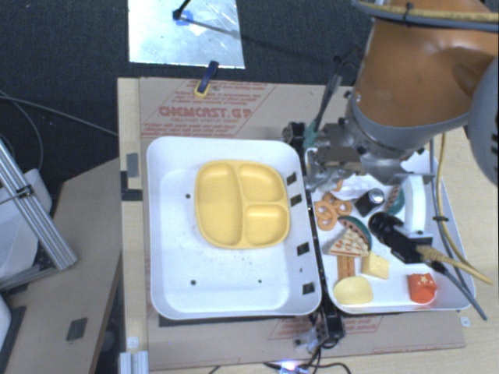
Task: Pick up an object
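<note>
Your gripper (334, 166), its opening impossible to tell, hangs over the far left corner of the right bin (390, 291); centre it on the pretzel (326, 213) before you descend

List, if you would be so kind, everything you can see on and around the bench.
white bins: two, white, side by side on the bench
divided plate: one, yellow, middle of the left bin
pretzels: about two, brown, right bin by its left wall
pizza slice: one, tan and red, middle of the right bin
cheese cube: one, pale yellow, just below the pizza slice
round piece: one, pale yellow, front of the right bin
red piece: one, red-orange, right bin's front right
cardboard sheet: one, brown, under the bins
silvery sheet: one, behind the bench
arm: one, orange over grey, above the right bin's far end
</note>
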Motion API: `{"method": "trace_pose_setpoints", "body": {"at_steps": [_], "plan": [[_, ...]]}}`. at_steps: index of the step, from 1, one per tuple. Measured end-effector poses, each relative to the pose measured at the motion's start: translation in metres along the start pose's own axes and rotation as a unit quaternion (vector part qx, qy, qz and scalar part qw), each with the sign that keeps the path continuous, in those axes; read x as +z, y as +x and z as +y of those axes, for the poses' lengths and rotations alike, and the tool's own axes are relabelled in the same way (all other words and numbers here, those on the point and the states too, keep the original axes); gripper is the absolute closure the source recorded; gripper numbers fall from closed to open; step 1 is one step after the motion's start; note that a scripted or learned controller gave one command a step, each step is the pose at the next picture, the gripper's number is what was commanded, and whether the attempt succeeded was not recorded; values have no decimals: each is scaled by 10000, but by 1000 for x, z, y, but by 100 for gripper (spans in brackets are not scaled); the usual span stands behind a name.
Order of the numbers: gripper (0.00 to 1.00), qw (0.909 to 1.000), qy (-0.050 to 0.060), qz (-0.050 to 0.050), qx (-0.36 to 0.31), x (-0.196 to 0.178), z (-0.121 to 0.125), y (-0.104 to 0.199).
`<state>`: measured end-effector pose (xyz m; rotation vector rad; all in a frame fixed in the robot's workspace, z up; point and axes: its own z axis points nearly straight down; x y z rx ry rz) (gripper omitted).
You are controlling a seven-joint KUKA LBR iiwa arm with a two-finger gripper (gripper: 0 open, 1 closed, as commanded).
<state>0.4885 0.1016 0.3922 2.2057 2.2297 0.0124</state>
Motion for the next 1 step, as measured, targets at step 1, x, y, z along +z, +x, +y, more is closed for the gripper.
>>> {"method": "trace_pose_setpoints", "body": {"at_steps": [1], "plan": [[100,10000,30,-7,28,0,-2,-1]]}}
